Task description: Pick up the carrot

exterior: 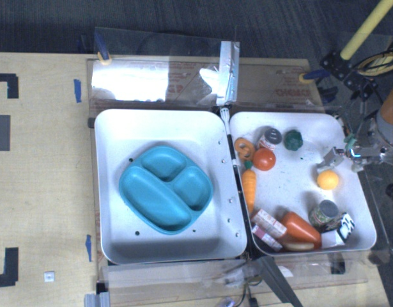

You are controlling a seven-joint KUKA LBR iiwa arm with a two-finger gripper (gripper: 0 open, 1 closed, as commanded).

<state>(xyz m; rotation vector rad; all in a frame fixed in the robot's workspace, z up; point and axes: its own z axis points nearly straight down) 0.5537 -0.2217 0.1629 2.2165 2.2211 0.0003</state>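
A smooth orange carrot [248, 187], tapered and plastic-looking, is seen lying lengthwise against the left wall of the right shallow white bin [365, 200]. Just above it, a glossy red tomato-like ball [264, 160] and a small orange ring-shaped piece [244, 148] are found. A dark round can [270, 136] and a dark green knobbly ball [293, 140] lie near the bin's far wall. A smooth yellow-orange ball [328, 180] sits toward the right side. Along the near wall, a red-orange pepper-shaped piece [300, 230], a striped pink-and-white box [268, 226] and a printed can [324, 213] are crowded together. The left white bin [113, 229] holds a teal moulded tray with three compartments [165, 187]. The metal two-finger gripper [337, 157] is seen at the right bin's right edge, well apart from the carrot; whether its fingers are apart or together cannot be told.
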